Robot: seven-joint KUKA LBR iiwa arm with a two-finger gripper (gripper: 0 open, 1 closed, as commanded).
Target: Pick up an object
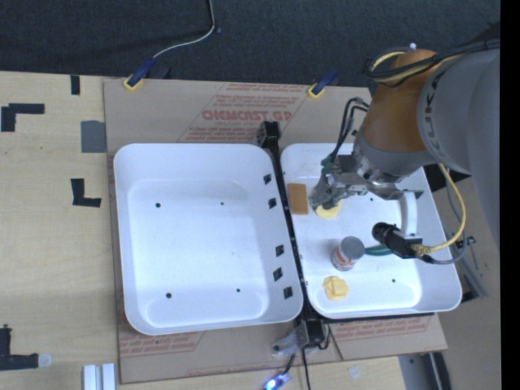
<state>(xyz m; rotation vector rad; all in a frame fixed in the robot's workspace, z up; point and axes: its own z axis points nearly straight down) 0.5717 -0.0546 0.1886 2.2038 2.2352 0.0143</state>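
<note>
yellow piece (327, 211) | lies directly under my hand (328, 195), in right bin (435, 295) | can't tell whether my grip is spread or pinching it

The tool (329, 195) partly hides a yellow object (327, 211).

Red print on the cardboard, none of it legible to me

A cardboard sheet (244, 108) lies under my two bins, and red lettering runs across it upside down from this view; I cannot make out the words. Nothing in the bins carries a label I can read.
</note>
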